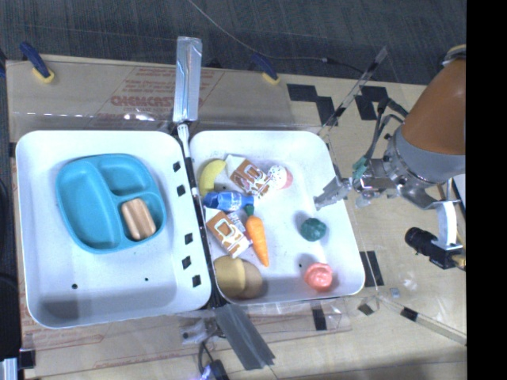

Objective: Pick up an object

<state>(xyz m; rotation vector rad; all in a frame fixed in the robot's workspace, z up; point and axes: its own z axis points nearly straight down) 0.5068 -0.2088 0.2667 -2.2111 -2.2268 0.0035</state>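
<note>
tool (329, 196): at the right bin's (342, 236) right rim, can't tell how open, holding nothing far as I see
nearest thing: teal ball (314, 229), just below-left of it

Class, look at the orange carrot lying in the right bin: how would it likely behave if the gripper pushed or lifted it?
The orange carrot looks like smooth toy plastic, so probably light and stiff. Its rounded, tapered shape may roll or pivot when pushed. It lies against the small printed carton, which could shift with it.
</note>
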